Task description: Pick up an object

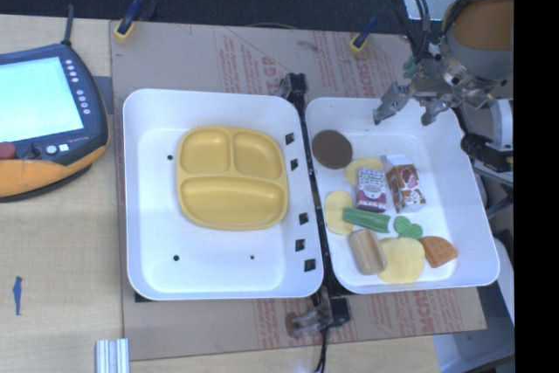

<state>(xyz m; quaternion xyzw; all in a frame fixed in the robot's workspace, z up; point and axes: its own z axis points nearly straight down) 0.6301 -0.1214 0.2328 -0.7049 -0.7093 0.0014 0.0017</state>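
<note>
My gripper [409,111] hangs over the back edge of the right bin [467,188], its two fingers spread apart with nothing between them. Below it in that bin lie a brown round disc [332,148], a small packet with a red label [370,187], a brown-and-white packet [405,187], a green stick-shaped toy [367,219], a tan cylinder [366,251], yellow round pieces [402,260] and an orange wedge [438,252]. The objects sit nearer the front than the gripper.
The left bin [148,214] holds a yellow divided plate [232,177]. A teach pendant [44,113] with a lit screen lies at the far left of the bench. Clamps [129,17] pin the cardboard sheet at the back.
</note>
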